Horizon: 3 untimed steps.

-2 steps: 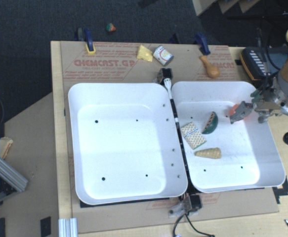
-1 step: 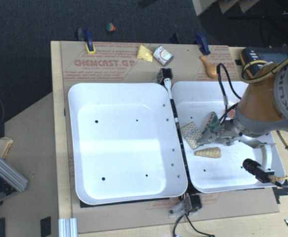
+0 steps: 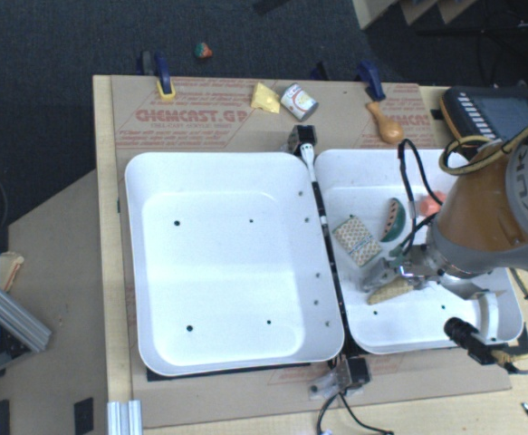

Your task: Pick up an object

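I've got the wooden worktop (image 3: pixel 245 120) with red lettering in frame, two shallow white plastic bins on it side by side. Left white bin (image 3: pixel 146 243) sits with its right rim against the right white bin (image 3: pixel 372 333); a black strip runs down the seam between them.

Grey arm with the orange band (image 3: pixel 481 211) comes in from the right and hangs over the right bin, covering its right half. A black cable loops up off it near the bin's top edge.

Claw (image 3: pixel 399 275) is low in the middle of the right bin, pointing left. I can't tell from this angle whether it's open or closed: the metal tip blurs into what's below it.

Task candidates, all in the right bin:
- tan flat piece (image 3: pixel 388 292), just below-left of the claw tip, touching or nearly so; can't say if it's held
- checkered grey-tan block (image 3: pixel 356 239), tilted, just left of the claw, near the seam
- watermelon-slice toy, red with green rind (image 3: pixel 394 220), above the claw, beside the block
- small orange-pink piece (image 3: pixel 428 206), at the arm's edge, partly hidden

On the worktop behind the bins: yellow wedge (image 3: pixel 265 99), small white box (image 3: pixel 299 101) just beside it, wooden spoon-like item (image 3: pixel 384 122) further right, blue clamps (image 3: pixel 164 72) on the back edge.
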{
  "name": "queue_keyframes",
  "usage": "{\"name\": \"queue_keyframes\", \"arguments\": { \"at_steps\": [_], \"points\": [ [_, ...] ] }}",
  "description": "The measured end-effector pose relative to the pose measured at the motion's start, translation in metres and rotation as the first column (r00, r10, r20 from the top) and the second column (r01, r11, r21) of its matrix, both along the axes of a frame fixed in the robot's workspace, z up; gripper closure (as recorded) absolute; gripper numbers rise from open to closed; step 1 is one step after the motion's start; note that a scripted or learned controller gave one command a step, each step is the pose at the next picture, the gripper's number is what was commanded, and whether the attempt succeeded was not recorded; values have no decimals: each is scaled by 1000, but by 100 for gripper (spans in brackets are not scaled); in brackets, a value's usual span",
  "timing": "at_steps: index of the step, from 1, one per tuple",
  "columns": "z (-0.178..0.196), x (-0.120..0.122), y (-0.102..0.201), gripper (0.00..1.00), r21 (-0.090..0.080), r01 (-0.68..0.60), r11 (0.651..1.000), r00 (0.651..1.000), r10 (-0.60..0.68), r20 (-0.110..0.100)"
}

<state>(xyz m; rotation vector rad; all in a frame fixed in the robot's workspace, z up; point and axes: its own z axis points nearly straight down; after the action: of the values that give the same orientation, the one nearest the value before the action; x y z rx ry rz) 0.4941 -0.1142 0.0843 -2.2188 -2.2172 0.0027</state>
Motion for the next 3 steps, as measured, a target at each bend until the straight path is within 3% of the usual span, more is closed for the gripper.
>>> {"name": "queue_keyframes", "arguments": {
  "at_steps": [1, 2, 3],
  "points": [
    [11, 2, -1, 100, -2, 0, 1000, 1000, 0, 6],
    [146, -1, 151, 100, 3, -17, 1000, 1000, 17, 20],
    [367, -9, 187, 100, 3, -7, 1000, 1000, 7, 25]
  ]
}}
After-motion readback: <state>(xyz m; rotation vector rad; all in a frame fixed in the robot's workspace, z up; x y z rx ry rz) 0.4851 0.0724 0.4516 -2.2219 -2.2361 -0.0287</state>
